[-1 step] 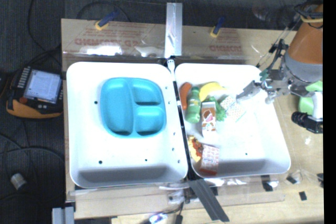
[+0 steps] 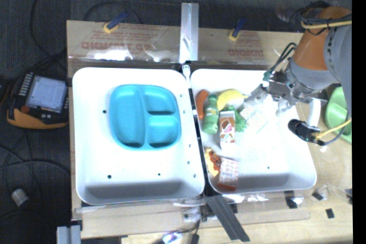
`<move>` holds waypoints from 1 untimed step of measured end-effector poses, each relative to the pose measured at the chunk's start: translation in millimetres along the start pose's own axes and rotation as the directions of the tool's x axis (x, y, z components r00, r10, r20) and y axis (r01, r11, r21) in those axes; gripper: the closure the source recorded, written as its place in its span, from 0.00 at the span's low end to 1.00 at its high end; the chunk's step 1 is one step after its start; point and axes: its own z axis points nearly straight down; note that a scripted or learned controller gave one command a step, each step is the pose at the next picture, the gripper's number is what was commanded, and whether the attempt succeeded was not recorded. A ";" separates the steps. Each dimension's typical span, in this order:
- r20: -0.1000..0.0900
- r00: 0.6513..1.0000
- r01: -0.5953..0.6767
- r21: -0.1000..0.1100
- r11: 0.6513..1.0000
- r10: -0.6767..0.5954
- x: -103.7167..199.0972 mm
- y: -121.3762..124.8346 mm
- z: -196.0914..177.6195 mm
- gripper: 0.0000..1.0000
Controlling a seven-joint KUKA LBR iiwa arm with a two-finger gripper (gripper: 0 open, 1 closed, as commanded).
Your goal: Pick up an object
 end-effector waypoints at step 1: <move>0.001 0.988 -0.156 -0.001 0.988 0.156 37.1 4.3 -15.2 0.00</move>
